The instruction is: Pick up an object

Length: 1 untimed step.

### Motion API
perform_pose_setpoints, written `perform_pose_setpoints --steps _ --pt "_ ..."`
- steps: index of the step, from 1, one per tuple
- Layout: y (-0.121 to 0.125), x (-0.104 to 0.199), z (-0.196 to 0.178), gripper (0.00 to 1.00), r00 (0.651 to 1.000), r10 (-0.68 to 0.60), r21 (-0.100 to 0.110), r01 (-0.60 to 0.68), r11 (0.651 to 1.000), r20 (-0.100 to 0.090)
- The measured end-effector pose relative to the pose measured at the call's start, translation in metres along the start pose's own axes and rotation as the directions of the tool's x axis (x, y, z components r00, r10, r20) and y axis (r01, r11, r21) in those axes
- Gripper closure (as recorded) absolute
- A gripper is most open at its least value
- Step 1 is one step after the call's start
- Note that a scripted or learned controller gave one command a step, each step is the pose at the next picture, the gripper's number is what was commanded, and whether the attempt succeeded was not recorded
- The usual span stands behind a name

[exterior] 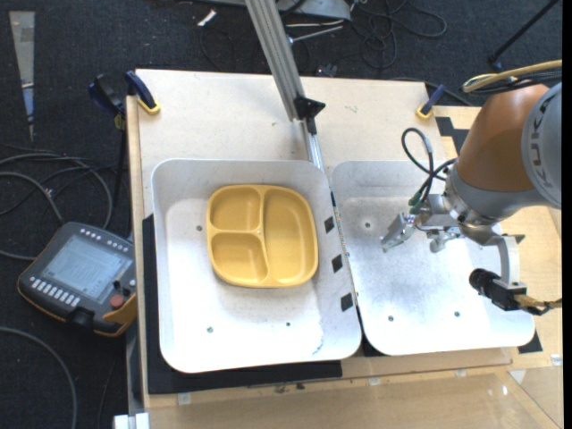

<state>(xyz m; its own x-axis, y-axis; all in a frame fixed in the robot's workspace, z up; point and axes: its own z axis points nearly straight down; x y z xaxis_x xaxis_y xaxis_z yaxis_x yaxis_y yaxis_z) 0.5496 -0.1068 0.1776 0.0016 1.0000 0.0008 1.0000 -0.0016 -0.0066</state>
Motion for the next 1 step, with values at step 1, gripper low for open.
perform_pose_setpoints --steps 1 --pt "0.0047 0.0037 0.0623 0.00 1.000 -0.002 0.000 0.002 1.000 0.000"
